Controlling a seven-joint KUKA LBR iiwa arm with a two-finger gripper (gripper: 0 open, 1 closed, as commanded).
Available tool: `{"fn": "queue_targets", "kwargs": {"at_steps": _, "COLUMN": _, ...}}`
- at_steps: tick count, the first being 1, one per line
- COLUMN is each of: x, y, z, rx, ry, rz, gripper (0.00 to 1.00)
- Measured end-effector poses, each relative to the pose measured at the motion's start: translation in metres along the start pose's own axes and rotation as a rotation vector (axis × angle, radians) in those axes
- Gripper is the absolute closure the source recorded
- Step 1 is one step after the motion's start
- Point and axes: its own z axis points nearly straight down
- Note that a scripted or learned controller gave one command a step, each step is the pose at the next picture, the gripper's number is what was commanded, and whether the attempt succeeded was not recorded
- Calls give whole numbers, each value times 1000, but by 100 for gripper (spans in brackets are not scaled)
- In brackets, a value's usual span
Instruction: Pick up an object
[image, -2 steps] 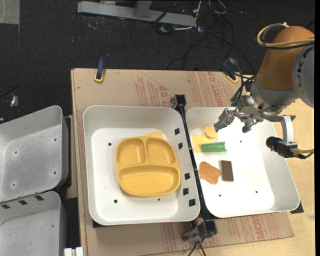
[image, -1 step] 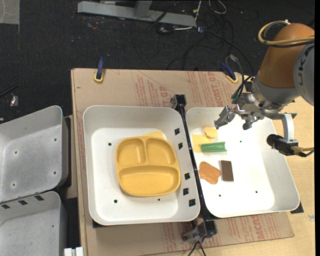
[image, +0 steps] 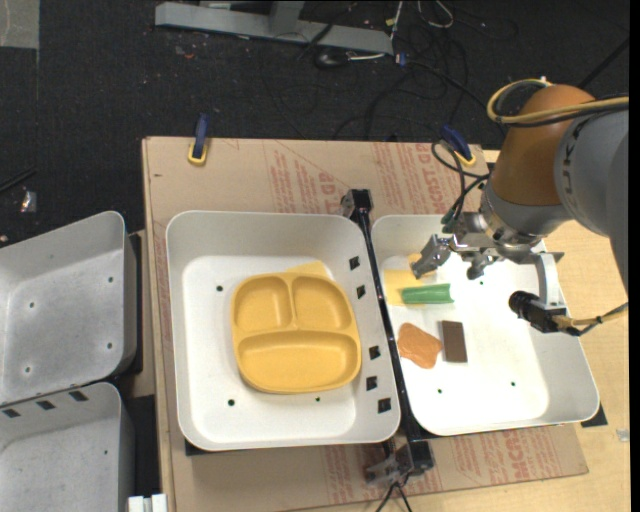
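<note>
At the near edge of the surface (image: 250, 470), a dark clamp (image: 400, 462) sits where the two white bins meet. The left bin (image: 200, 400) holds a yellow divided tray (image: 296, 333), lying flat with its three compartments facing up and taking up most of the bin's floor. The right bin (image: 520, 400) carries the smaller things, all gathered toward its left half: an orange rounded piece (image: 420, 345) lies nearest, touching or nearly touching a dark brown rectangular block (image: 454, 341) just to its right. Beyond them a green cylinder (image: 426, 294) lies on its side, and past its left end a pale yellow object (image: 397, 279) rests against the bin's left wall. The end effector (image: 452, 256) hangs over the far part of the right bin, just beyond the green cylinder and apart from it; its two fingers stand spread, one near the pale yellow object and the other further right, with nothing seen between them. A black fitting (image: 530, 308) on a bracket hangs off the wrist over the bin's right half. The grey arm with its orange band (image: 535, 150) reaches in from the right. At the far edge of the surface two blue-and-yellow clamps (image: 199, 140) hold the brown board, and cables lie on the dark floor (image: 100, 80) beyond. Grey perforated panels (image: 60, 290) lie to the left of the surface.
</note>
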Motion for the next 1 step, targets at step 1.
{"fn": "queue_targets", "kwargs": {"at_steps": 1, "x": 5, "y": 0, "z": 44, "rx": -1, "ry": 0, "rz": 0, "gripper": 0}}
